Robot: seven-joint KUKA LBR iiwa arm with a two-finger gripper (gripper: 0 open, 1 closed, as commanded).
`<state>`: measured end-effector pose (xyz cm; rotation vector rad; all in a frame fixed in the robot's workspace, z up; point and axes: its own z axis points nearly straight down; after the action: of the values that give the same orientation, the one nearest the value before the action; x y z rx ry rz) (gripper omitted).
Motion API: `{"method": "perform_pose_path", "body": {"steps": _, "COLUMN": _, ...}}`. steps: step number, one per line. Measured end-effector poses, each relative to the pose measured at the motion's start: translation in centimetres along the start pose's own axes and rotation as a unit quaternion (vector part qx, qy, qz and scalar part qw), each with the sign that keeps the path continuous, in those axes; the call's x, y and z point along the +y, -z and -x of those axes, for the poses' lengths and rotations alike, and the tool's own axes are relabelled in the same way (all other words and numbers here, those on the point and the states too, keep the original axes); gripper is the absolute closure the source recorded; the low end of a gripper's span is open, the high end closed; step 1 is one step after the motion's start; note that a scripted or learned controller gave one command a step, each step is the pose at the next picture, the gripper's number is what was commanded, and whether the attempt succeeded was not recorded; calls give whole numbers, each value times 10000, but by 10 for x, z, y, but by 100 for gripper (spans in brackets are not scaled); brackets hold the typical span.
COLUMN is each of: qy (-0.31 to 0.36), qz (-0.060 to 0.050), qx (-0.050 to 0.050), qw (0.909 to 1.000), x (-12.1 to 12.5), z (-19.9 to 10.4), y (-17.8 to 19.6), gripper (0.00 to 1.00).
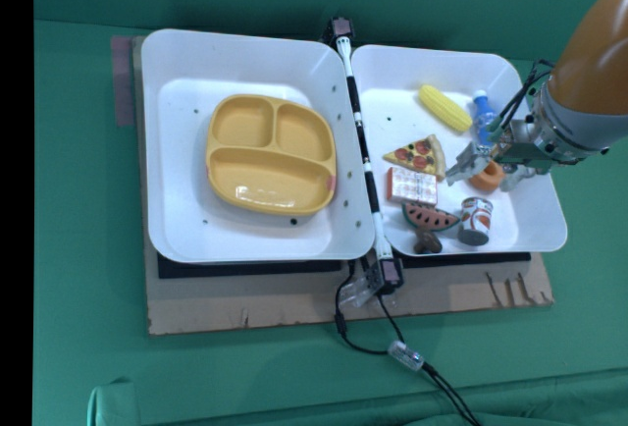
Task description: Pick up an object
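The right bin (446, 71) is pretty packed: the jaws (488, 166) sit over a small orange thing (488, 179) at centre right of the frame, spread wide and gripping nothing, with a pizza slice (417, 157) and cracker (411, 186) just to its left, a can (475, 221) just below and a blue bottle (482, 113) right above. The orange thing is half hidden, so I can't tell which way it points. The left bin (186, 61) has way more free floor around its yellow divided plate (270, 154).
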<state>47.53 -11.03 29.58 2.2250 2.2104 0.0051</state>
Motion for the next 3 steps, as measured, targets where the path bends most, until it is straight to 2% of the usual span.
{"method": "perform_pose_path", "body": {"steps": 1, "qy": -12, "qz": 64, "qx": -24, "qw": 10000, "x": 18, "z": 32, "y": -108, "gripper": 0}}
{"method": "perform_pose_path", "body": {"steps": 2, "qy": -54, "qz": 144, "qx": -63, "qw": 9999, "x": 20, "z": 35, "y": -93, "gripper": 100}}
{"method": "perform_pose_path", "body": {"steps": 3, "qy": -52, "qz": 143, "qx": -63, "qw": 9999, "x": 20, "z": 35, "y": -93, "gripper": 0}}
